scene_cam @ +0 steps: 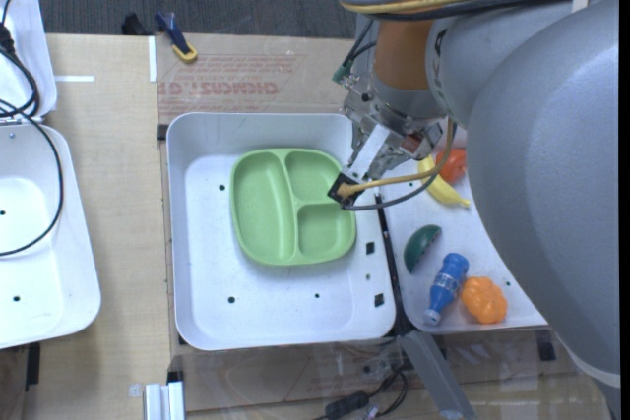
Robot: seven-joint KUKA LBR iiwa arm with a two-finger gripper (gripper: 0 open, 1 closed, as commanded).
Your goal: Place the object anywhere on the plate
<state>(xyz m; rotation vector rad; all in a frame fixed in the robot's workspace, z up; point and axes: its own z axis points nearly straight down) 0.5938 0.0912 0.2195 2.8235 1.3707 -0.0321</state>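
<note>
A light green divided plate (290,207) lies in the left white bin (182,211), toward its upper right. My gripper (380,150) hangs over the wall between the two bins, just past the plate's upper right edge. I see nothing held in it. In the right bin (497,246) lie a yellow banana (446,193), a dark green piece (421,245), a blue bottle (445,285) and an orange fruit-like piece (484,300). A small red-orange piece (453,164) sits beside the banana, partly hidden by the wrist.
The big grey arm covers the right bin's upper right part. A blue and yellow clamp (175,37) lies on the bench behind the bins. White tubs with black cables (30,211) stand at the far left.
</note>
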